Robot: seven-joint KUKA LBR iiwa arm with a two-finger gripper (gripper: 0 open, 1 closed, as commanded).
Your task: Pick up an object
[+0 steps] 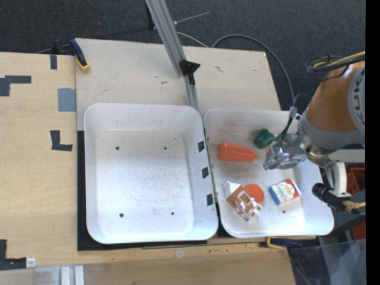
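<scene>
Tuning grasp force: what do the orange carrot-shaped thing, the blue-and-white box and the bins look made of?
Orange carrot-shaped thing: likely moulded plastic, smooth, uniform colour. Blue-and-white box: probably printed cardboard, flat faces, crisp edges. Bins: white plastic by the rounded rims, finely speckled, matte.

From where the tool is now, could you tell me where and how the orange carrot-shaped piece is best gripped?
Probably across the middle of the orange carrot-shaped piece, from straight above. It lies flat, pointing right, with bare floor of the right bin on both long sides; closing across its narrow width should give the firmest hold.
</scene>
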